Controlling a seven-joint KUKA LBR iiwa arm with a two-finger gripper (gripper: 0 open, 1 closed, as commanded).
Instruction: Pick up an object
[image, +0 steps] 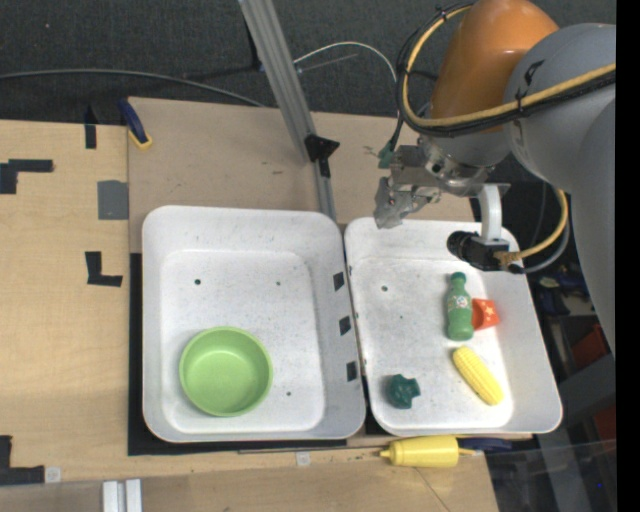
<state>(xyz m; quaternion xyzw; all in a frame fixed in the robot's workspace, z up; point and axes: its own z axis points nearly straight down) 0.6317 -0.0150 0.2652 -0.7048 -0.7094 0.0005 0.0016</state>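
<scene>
1. Four small things lie in the right bin (530, 400): a green bottle (459, 308) with a red piece (485, 314) touching it at its 3 o'clock, a yellow corn cob (477, 375) and a dark green lump (402, 390).
2. The left bin (160, 300) holds a green bowl (226, 371).
3. At the right bin's 12 o'clock rim hangs the gripper (392, 212), nothing between its fingers; whether they are spread, I cannot tell.
4. By my judgement, no pick is made: choosing, descent, grasp and lift are all left.

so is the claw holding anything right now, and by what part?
Nothing held. The claw hangs over the right bin's far-left corner with nothing between its fingers; bottle and corn lie in the bin.
</scene>
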